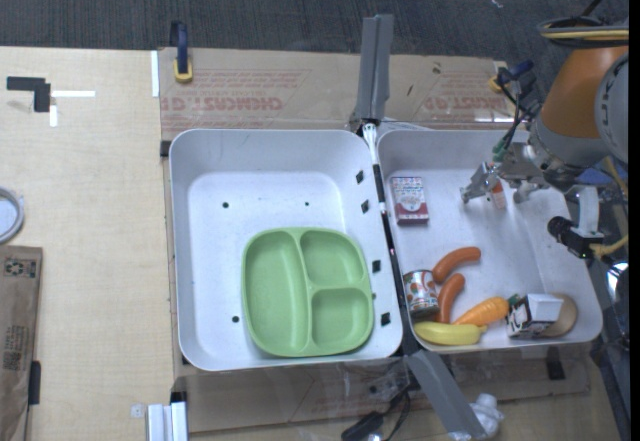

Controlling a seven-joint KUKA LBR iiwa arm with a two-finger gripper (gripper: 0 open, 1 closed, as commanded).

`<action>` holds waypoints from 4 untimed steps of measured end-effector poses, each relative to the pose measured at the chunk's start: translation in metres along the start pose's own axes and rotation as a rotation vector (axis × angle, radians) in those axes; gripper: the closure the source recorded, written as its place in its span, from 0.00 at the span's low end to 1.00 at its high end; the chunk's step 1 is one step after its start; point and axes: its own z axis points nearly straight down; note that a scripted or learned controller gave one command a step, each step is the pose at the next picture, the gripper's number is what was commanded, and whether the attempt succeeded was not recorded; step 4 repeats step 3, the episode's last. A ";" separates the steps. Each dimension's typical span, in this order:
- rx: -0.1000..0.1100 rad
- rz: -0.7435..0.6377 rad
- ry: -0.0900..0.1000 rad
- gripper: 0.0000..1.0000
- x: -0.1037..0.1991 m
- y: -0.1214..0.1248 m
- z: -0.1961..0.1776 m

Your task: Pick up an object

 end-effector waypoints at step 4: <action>0.002 -0.006 0.001 1.00 0.022 0.034 -0.142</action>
